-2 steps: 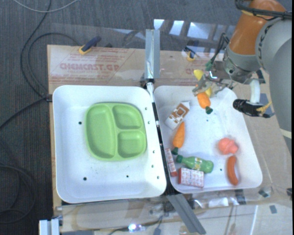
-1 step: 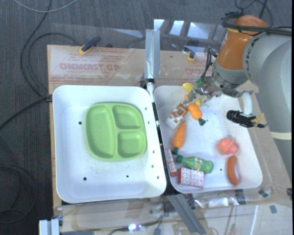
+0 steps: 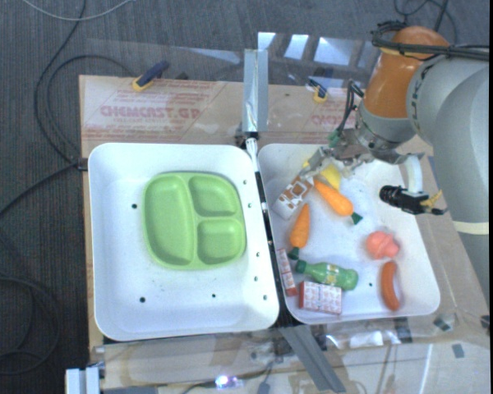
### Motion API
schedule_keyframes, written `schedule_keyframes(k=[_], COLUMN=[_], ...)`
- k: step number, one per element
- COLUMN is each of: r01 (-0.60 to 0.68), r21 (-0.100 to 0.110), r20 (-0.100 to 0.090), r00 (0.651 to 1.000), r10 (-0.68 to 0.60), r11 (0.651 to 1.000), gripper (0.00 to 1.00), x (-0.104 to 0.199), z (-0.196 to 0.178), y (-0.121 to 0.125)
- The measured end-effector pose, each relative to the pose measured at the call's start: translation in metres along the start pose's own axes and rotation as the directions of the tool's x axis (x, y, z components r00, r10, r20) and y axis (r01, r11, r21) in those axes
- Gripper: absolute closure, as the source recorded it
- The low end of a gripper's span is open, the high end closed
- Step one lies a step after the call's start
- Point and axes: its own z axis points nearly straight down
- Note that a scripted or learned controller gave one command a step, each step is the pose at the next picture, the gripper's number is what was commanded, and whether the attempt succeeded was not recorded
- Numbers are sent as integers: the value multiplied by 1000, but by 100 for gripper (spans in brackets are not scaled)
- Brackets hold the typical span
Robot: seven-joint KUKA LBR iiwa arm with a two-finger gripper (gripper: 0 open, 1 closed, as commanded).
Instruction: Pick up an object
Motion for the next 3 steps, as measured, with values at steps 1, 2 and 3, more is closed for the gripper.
schedule_keyframes(k=[1,2,3], r01=[-240,-488,-489], r21=[-10,-18,-10], r20=[0,-6,-3], r00=[971,873,872], r10=[240,488,489], r11=[971,873,872], gripper=[0,0,100], x=[-30,-26,-27], z=[27,40,35], y=[-2,-55,-57])
